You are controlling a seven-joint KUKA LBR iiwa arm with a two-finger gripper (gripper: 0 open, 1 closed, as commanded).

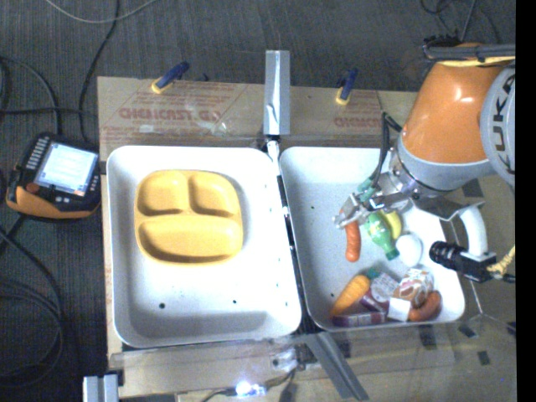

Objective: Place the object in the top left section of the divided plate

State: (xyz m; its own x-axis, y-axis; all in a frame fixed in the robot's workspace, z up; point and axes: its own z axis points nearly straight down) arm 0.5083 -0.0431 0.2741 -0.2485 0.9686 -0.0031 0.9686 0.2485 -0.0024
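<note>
The arm reached in from the right and hung over the right bin, with the tool low above the toys there. Its fingers pointed down toward the left, but whether they were spread or closed I cannot tell. Just below the tool lay a small red sausage, upright in the view, and beside it a green and yellow toy — neither was visibly between the fingers. Farther down sat a carrot, a white ball and a cluster of other toy food in the bin's lower corner. The yellow divided plate rested in the left bin, well apart from the tool — all of its sections bare. A handheld screen lay left of the desk.
</note>
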